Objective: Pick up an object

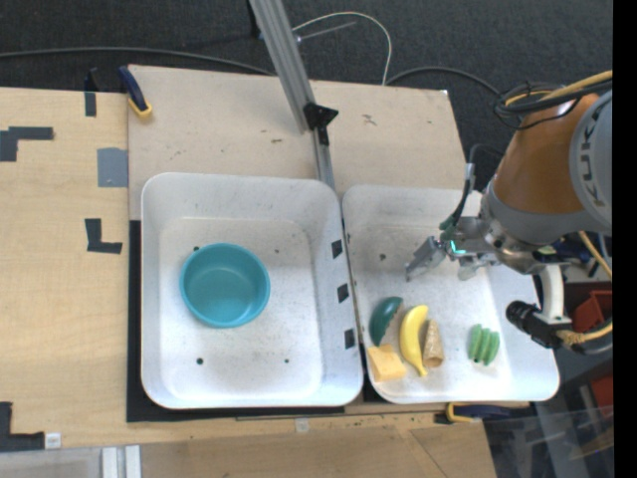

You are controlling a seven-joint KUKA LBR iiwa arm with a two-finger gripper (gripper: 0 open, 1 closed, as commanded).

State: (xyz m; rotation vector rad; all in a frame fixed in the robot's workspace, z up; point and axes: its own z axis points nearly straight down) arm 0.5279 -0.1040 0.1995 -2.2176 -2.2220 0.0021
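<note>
With nothing held, the gripper [426, 259] hovers over the right bin [398, 212], its fingers spread wide, above the banana [414, 339] and dark green piece [384, 319] near the front wall, so the reach is in hand and the next move calls for descending onto one.

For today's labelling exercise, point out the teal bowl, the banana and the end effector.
teal bowl [225, 285]: camera view, centre of its inside.
banana [413, 339]: camera view, middle of its yellow body.
end effector [416, 266]: camera view, midway between fingertips.
</note>
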